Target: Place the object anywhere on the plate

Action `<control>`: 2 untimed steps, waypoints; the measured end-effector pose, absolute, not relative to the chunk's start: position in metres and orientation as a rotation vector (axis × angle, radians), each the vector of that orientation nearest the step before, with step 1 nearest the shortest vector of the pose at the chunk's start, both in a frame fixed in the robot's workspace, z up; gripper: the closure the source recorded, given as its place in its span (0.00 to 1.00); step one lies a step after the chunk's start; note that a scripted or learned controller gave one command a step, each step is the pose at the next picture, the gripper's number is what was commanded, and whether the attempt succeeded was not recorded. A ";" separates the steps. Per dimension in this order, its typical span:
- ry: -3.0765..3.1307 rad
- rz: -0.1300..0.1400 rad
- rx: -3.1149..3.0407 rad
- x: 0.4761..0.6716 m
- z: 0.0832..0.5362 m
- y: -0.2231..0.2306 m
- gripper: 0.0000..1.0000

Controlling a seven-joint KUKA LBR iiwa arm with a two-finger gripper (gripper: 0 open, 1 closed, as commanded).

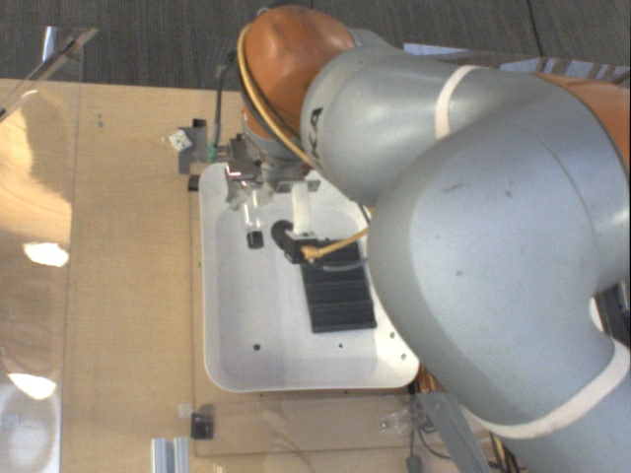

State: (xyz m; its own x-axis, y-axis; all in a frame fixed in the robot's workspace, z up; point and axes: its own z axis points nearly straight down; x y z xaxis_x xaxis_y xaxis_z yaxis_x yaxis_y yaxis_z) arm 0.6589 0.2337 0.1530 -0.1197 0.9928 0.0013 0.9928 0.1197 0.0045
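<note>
My gripper (pixel 252 220) hangs over the upper left part of a shallow white bin (pixel 246 353), close to its floor. A small dark tip (pixel 254 237) sits at its lower end, just above the bin floor. From here I cannot make out anything held in it. The big grey arm with its orange band (pixel 286 57) comes in from the right and hides the right side of the bin and everything beyond it.
The bin's lower left floor is bare white apart from two small dark dots (pixel 256 346). A black fixture (pixel 197 154) stands at the bin's upper left corner. A small dark block (pixel 202 424) and a metal bracket (pixel 170 454) lie on the wooden bench below the bin.
</note>
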 end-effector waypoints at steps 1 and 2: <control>2.672 0.005 1.646 0.669 0.150 0.199 1.00; 2.673 0.007 1.648 0.627 0.093 0.219 1.00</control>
State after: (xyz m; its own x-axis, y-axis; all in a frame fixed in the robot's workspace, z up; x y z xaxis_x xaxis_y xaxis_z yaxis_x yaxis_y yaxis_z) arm 0.6275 0.2190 0.0934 -0.4492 0.8934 0.0006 0.8934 0.4492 0.0047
